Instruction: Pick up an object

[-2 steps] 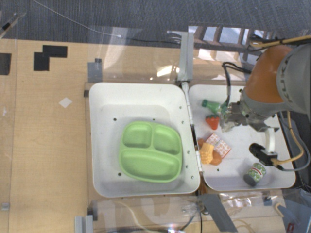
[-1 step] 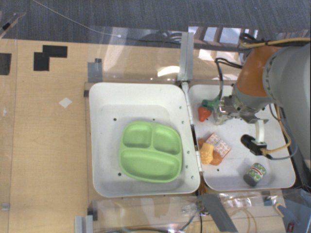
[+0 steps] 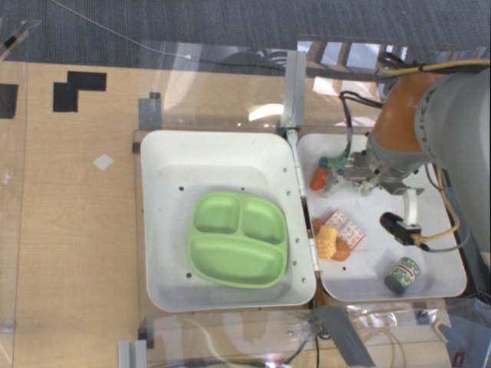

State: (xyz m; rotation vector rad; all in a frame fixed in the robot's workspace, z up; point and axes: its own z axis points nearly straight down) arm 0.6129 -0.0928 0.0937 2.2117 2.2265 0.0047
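Orange toy [image 3: 318,179] lies unlifted at the right bin's upper left. The hand [image 3: 347,167] sits beside it; its finger state cannot be told, so the pick remains undone.

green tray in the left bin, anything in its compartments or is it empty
Empty. All three compartments of the green tray show bare green surface, and it lies flat in the left bin.

Green divided tray [image 3: 238,240] lying in left white bin [image 3: 165,205], 3 compartments, sitting twd bin's lower-right. Black squares [image 3: 79,89] showing on wooden bench [image 3: 69,244], upper left. Clear panel w/ metal post [image 3: 293,90] standing betw. the 2 bins at back. Grey carpet [image 3: 192,10] running along top.
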